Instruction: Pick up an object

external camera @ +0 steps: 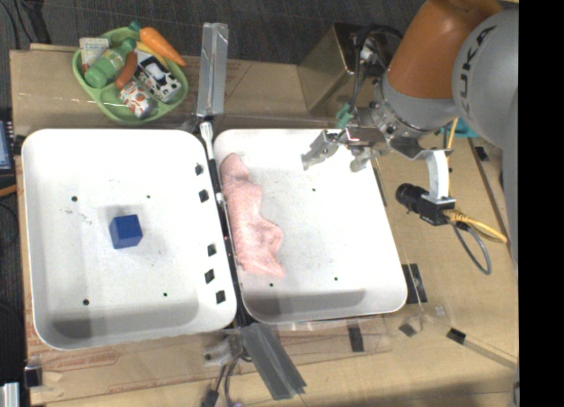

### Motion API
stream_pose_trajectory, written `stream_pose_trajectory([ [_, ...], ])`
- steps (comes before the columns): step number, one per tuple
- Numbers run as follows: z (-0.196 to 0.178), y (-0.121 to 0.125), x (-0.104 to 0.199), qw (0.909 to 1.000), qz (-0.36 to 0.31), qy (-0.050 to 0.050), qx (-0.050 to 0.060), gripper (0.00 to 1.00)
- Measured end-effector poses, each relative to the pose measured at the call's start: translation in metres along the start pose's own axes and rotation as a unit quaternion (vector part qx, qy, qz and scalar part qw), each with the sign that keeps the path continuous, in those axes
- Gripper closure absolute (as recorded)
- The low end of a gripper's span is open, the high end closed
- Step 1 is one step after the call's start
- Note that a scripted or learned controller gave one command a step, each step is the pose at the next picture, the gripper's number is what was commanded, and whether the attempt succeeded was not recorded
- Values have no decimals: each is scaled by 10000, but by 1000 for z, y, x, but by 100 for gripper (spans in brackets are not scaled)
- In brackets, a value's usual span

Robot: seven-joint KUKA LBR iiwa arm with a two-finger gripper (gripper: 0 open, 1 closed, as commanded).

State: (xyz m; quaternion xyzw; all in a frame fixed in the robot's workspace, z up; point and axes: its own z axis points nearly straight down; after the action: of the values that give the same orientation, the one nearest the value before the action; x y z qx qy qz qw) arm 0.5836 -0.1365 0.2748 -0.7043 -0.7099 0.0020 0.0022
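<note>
My gripper (337, 151) hangs over the far edge of the right bin (370, 247), its two fingers spread apart with nothing between them. One pink cloth (250, 218) lies crumpled along that bin's left wall, apart from my fingers. One blue cube (126, 231) sits in the left bin (53, 176). Two white bins in all, side by side on a wooden bench (458, 308). One green bowl (99, 101) of toy food stands beyond the left bin.
</note>
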Motion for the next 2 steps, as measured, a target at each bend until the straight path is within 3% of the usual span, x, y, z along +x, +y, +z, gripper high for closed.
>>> stream_pose_trajectory([
  [1, 159, 10, 26, 9993, -383, -1, 10, 0],
  [2, 172, -66, 23, 9996, -297, 4, -6, 0],
])
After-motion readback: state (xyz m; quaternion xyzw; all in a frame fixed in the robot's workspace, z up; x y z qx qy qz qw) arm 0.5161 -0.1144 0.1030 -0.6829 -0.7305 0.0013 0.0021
